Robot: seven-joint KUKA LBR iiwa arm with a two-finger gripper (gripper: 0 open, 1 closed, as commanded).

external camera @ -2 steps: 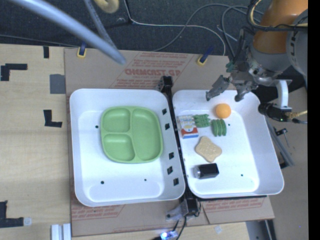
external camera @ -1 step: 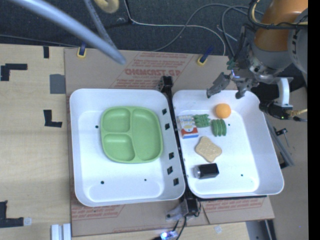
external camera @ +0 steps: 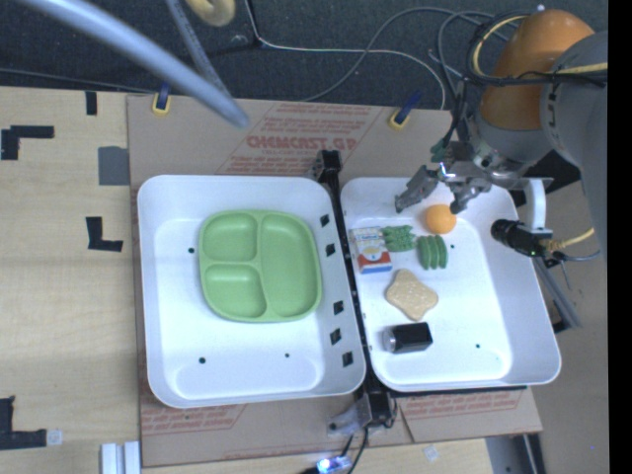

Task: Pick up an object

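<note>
The right bin (external camera: 513,354) holds an orange ball (external camera: 440,219), a green ridged piece (external camera: 433,253), a small green leafy piece (external camera: 398,237), a red-and-white carton (external camera: 370,249), a tan bread slice (external camera: 411,294) and a black block (external camera: 409,338). My gripper (external camera: 434,194) hangs over the back of this bin, open, its two dark fingers spread on either side above the orange ball. Nothing sits between the fingers.
The left bin (external camera: 168,265) carries a green divided plate (external camera: 261,266). A black clip divider (external camera: 336,265) joins the two bins. Cables trail behind the bins on the dark floor. A grey pole (external camera: 128,42) crosses the upper left.
</note>
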